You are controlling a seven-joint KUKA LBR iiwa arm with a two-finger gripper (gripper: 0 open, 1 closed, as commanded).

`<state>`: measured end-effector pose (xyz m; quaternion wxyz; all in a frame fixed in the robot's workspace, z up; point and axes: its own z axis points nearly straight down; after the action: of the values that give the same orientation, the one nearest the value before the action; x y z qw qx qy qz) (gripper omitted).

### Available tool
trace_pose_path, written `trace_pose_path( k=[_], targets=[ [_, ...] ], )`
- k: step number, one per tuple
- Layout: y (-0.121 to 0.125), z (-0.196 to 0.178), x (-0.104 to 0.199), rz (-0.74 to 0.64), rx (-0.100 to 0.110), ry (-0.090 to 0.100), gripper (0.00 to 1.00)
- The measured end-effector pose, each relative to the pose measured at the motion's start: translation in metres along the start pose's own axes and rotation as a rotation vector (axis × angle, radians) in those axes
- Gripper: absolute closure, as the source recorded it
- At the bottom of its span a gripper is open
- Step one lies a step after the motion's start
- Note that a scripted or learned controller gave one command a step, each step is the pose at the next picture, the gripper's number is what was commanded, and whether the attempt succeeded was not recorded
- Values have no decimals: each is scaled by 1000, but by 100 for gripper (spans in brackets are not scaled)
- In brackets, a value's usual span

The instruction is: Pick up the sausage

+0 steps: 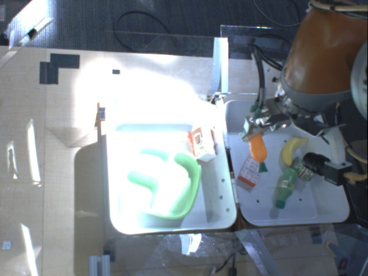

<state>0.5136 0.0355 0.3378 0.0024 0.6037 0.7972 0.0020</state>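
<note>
Claw (265,121): it is over the upper left part of the right bin, low near the bin floor; whether it is wide or narrow I cannot tell, the metal parts are too small and dark to read
Arm (322,50): grey with a large orange part, it comes in from the right and covers the upper right corner of the right bin
Carrot (258,148): an orange piece with a small green end, just below the claw, lying on the bin floor; I cannot tell if the claw touches it
Red and white packet (249,173): flat on the floor, just below the carrot, near the left wall of the right bin
Banana (292,149): yellow, curved, to the right of the carrot
Green bottle (286,186): it lies tilted below the banana, its cap toward the lower left
Sausage: I cannot make out with certainty which thing it is
Right bin (322,214): white, shallow, it holds all the things above
Left bin (221,197): white, in very strong light; inside are a green curved thing (190,180) and a small orange and white box (201,144) near its right wall
Desk (52,171): light wood, it carries both bins side by side
</note>
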Motion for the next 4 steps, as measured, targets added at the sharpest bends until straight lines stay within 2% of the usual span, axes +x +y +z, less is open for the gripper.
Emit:
trace_pose_path(
  k=[1,2,3,4],
  targets=[
    [12,98,37,145,4,1,100],
    [-26,113,9,386,6,1,100],
    [-11,52,61,140,2,1,100],
    [-21,91,24,498,6,0,100]
  ],
)
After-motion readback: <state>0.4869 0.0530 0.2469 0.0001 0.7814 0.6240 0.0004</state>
